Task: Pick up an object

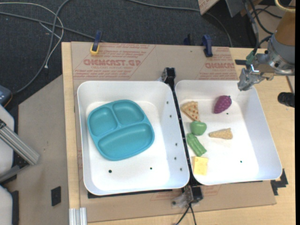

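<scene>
The right bin (255, 125) holds a purple bunch of grapes (222, 103), a waffle-patterned pizza slice (190, 110), a green apple (198, 128), a green pepper or pickle (197, 144), a tan wedge (221, 134) and a yellow cheese square (200, 165). My gripper (244, 82) hangs at the bin's far right corner, above the rim, to the right of and beyond the grapes. Nothing is seen between its fingers.
The left bin (93, 172) carries a teal divided plate (122, 129). Black clips (168, 74) join the bins at the middle. Blue clamps (97, 39) hold the cardboard base at the back. Cables and a box lie beyond the bench.
</scene>
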Action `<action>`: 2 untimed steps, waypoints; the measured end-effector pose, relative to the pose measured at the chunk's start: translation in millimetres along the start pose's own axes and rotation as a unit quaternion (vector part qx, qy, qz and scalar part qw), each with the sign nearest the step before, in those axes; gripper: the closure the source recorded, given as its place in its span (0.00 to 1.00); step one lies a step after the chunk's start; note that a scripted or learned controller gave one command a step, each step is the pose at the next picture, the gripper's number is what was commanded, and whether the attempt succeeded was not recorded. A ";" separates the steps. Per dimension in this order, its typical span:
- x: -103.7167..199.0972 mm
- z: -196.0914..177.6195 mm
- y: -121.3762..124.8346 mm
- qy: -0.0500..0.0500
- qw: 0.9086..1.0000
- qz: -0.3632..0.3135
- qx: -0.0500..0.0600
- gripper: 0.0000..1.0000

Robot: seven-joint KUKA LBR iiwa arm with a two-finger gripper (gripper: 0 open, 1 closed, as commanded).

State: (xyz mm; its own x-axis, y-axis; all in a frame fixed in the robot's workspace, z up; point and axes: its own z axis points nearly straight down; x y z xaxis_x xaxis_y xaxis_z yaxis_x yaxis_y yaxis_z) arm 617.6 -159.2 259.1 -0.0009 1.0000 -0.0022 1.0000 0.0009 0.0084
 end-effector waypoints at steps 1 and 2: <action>43.9 -0.8 -8.7 0.002 1.000 -0.002 0.005 1.00; 88.8 9.8 -13.7 0.002 1.000 -0.002 0.005 1.00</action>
State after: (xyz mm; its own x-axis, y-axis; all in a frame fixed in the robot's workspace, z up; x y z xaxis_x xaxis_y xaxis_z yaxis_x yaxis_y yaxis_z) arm 603.9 -70.4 248.9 -0.0049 1.0000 0.0028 1.0000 0.0049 -0.0025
